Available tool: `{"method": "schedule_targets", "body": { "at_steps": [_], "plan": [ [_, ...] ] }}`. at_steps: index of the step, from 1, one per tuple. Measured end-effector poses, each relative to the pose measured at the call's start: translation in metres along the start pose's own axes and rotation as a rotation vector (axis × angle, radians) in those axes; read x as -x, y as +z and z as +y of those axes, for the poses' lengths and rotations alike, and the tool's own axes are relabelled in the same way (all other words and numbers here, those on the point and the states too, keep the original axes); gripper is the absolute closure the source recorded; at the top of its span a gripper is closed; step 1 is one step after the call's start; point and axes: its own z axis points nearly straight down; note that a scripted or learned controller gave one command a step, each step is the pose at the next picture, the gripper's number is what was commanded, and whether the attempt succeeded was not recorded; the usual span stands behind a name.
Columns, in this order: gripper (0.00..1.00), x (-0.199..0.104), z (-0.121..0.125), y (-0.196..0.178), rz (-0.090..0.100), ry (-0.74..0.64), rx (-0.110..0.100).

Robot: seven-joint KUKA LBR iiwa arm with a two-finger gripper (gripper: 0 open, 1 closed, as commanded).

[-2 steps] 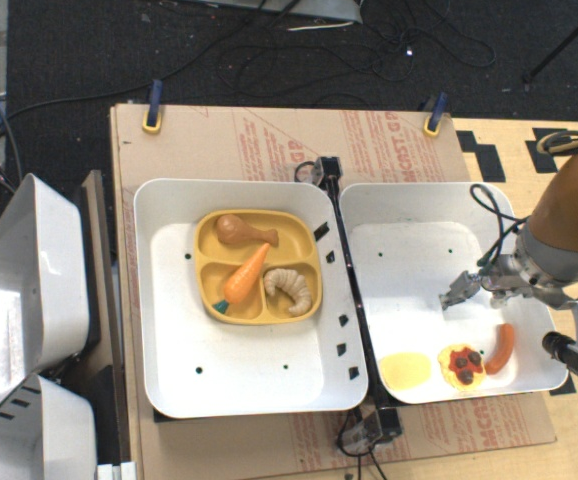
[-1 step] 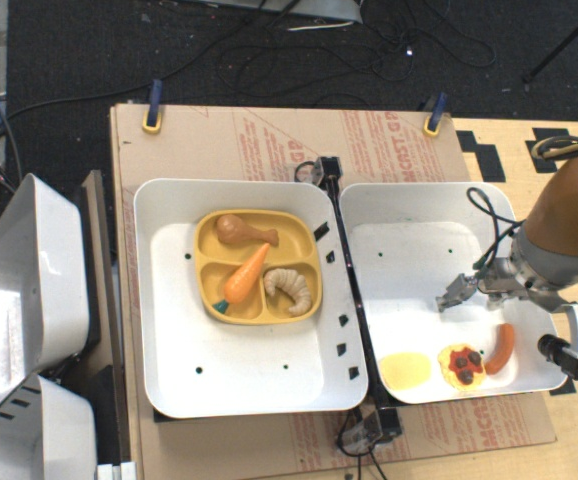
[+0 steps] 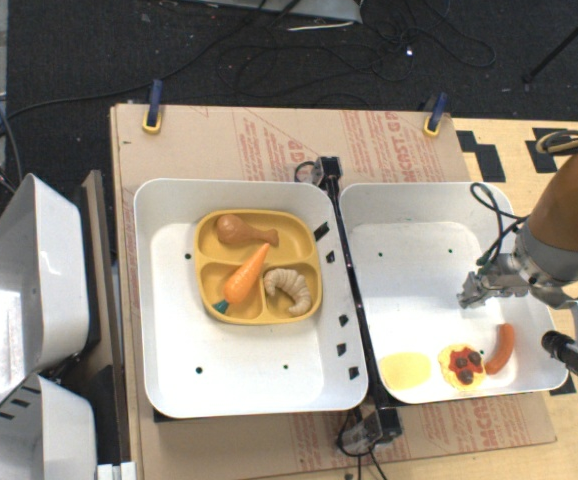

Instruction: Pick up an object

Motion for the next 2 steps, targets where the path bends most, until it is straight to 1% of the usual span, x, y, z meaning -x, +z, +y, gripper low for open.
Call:
{"method": "schedule_targets", "body": {
  "at_steps": [1, 2],
  "plan": [
    [1.0, 0.006, -0.004, -0.06, -0.002, 0.002, 0.005],
    [1.0, 0.006, -0.003, -0.103, -0.003, -0.003, 0.005]
  ]
}}
